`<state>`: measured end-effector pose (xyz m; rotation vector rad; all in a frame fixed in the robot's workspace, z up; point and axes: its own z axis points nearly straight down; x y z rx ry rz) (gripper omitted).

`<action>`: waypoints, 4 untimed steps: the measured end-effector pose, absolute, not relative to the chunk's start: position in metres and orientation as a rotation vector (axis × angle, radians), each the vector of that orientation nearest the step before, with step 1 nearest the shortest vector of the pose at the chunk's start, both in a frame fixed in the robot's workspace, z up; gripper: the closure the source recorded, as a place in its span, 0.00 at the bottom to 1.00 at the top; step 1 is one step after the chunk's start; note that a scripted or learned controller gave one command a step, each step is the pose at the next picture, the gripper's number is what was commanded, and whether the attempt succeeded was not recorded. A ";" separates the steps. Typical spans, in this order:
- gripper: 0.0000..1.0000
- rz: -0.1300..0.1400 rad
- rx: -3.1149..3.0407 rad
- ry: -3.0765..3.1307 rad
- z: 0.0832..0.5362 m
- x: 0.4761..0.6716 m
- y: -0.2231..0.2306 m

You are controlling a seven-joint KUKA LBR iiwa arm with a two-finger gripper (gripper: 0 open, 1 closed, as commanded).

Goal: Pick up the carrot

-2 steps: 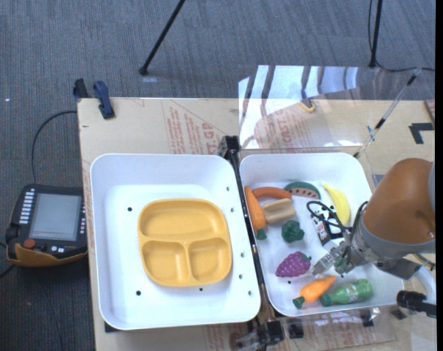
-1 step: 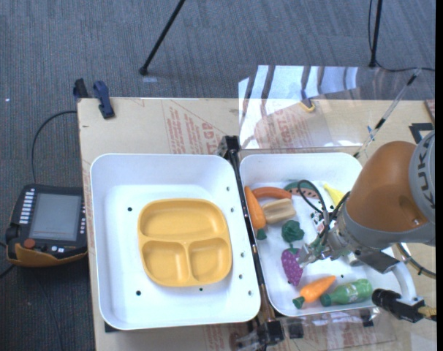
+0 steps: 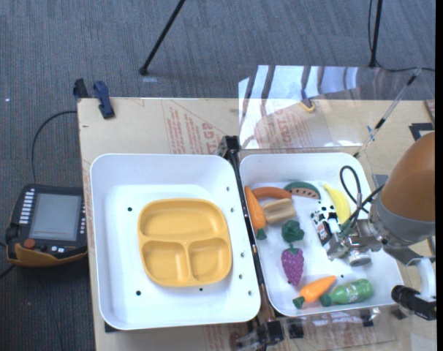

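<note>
Camera view: the landmark is the right-hand shallow white plastic bin (image 3: 375, 168). Two orange, carrot-like items lie in it. A short tapered orange plastic carrot with a green top (image 3: 315, 289) rests near the bin's front edge, just beside a green plastic bottle (image 3: 349, 292) and in front of a purple plastic grape bunch (image 3: 292, 263). A longer orange carrot-shaped piece (image 3: 255, 210) lies along the bin's left wall. Which one the task intends cannot be settled; the front one is judged the likelier.

The metal two-finger gripper (image 3: 345, 244) hangs over the bin's right half, behind the front carrot and apart from it, beside a black-and-white toy (image 3: 324, 221). Whether it is released or clenched cannot be told. Nothing is seen between its tips.

To the bin's left, a yellow three-compartment plastic plate (image 3: 184, 240) sits in the neighbouring white bin (image 3: 119, 196), clear of the working area.
</note>
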<state>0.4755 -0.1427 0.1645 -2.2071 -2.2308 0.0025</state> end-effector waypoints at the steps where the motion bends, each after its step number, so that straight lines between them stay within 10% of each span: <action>1: 0.00 0.002 -2.208 -2.229 0.164 0.475 -0.143; 2: 0.00 0.002 -1.762 -2.589 0.084 0.474 -0.141; 3: 1.00 -0.001 -1.779 -2.581 0.095 0.474 -0.142; 4: 1.00 0.000 -2.149 -2.285 0.136 0.486 -0.104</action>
